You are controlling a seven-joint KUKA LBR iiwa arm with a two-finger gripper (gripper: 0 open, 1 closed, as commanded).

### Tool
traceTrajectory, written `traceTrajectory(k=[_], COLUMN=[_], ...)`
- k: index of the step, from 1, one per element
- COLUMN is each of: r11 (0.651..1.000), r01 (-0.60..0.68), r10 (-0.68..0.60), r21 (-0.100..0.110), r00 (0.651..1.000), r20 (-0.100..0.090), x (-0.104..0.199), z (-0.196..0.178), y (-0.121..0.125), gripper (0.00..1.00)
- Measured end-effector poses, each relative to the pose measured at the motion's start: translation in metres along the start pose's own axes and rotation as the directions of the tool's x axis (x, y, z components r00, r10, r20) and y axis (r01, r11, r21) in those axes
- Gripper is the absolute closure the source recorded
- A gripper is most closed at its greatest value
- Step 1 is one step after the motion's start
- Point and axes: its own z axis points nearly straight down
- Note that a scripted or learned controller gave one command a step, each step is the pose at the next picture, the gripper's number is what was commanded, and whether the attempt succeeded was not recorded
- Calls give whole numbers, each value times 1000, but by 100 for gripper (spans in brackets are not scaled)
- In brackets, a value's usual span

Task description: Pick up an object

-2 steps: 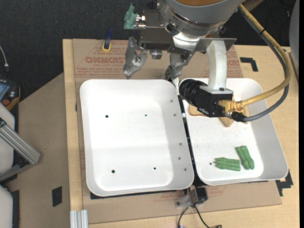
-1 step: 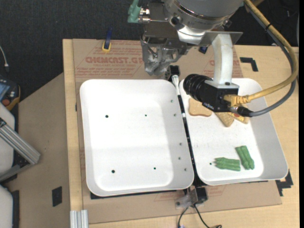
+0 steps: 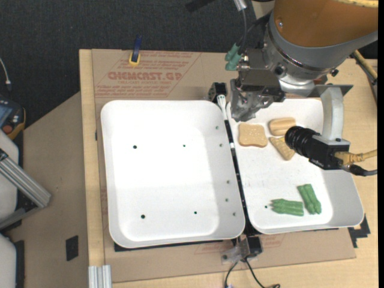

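Right now the claw (image 3: 246, 110) hangs over the far-left corner of the right bin (image 3: 336, 221), close to the wall it shares with the left bin (image 3: 162, 179). Whether its fingers are spread or closed cannot be told from this angle, and nothing shows between them.

Just beside the claw, toward the near side, lies a slice of toast (image 3: 252, 135) (flat, pale tan, with a rounded top like a bread slice). It sits near the bin's far-left corner, a little in from the shared wall, and appears apart from the claw tip rather than touching it.

To its right, along the far edge, rests a small bread roll (image 3: 281, 126), tan and oblong. Just nearer than the roll lies a wedge-shaped tan piece (image 3: 283, 147), partly covered by a black cylindrical attachment (image 3: 312, 146) that hangs from the arm.

Toward the near-right corner of the right bin lie 2 green pieces, knobbly like bean pods: 1 green pod (image 3: 288, 207) lies crosswise, and the other green pod (image 3: 310, 198) points toward the far edge; their ends look close together.

The bins sit on a cardboard sheet (image 3: 150, 71) with red printing.
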Motion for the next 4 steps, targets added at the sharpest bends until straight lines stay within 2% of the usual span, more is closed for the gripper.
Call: traceTrajectory(k=[1,2,3,4], r11=[1000,1000,1000,1000], r01=[18,11,16,12], r10=[-18,-11,-16,-12], r21=[3,-9,-14,-12], r00=[1000,1000,1000,1000], r20=[-2,-5,-7,-7], x=[74,70,97,96], z=[86,81,47,38], y=[-2,0,-1,0], gripper=[100,0,0,100])
